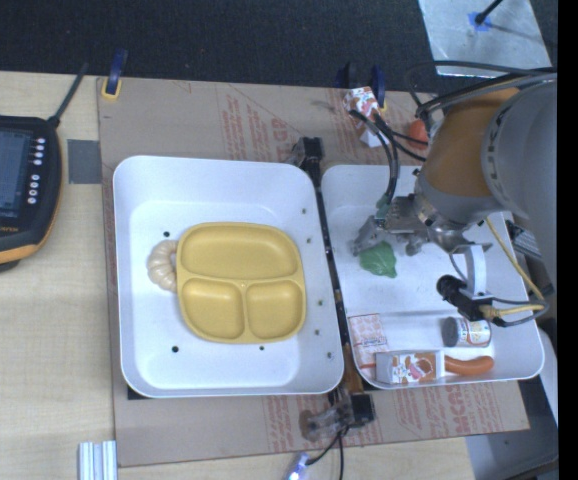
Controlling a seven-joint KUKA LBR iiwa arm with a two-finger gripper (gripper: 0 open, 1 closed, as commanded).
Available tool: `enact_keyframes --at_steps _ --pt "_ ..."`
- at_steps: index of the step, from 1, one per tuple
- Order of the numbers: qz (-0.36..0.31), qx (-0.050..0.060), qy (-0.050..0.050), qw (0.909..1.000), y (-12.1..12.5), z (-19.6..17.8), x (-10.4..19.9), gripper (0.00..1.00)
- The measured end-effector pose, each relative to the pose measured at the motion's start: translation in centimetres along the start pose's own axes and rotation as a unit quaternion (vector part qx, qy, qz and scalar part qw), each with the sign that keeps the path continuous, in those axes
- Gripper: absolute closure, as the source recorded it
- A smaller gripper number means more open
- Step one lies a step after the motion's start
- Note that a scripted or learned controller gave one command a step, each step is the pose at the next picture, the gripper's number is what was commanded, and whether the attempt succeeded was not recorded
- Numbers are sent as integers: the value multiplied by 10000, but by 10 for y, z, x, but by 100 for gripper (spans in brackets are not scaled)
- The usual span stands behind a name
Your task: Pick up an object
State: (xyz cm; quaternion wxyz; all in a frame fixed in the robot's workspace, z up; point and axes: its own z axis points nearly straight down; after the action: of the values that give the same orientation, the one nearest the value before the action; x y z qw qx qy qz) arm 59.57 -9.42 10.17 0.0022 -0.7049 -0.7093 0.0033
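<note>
You'll see the gripper [381, 236] low in the right bin [344, 203], directly above a green object [378, 260]; whether its fingers are apart or together, you cannot tell.

Wood bench [29, 368], cardboard mat [219, 118], dark floor [219, 13].

The two white bins [219, 183] are showing as smooth moulded plastic with a soft sheen, and the yellow divided tray [241, 280] in the left one is looking like matt plastic too. Under them, the brown cardboard sheet [209, 118] is lying dull and papery on the pale, wood-grained table [39, 368]. Over on the right, the arm [514, 158] is gleaming in smooth grey metal with a glossy orange band, while the green object [378, 260] is looking soft and matt.
</note>
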Motion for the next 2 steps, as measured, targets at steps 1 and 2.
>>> enact_keyframes --at_steps 1,2 --pt "10 -11 4 10000 -1 10 -1 0" --pt "6 0 3 10000 -1 0 -2 100"
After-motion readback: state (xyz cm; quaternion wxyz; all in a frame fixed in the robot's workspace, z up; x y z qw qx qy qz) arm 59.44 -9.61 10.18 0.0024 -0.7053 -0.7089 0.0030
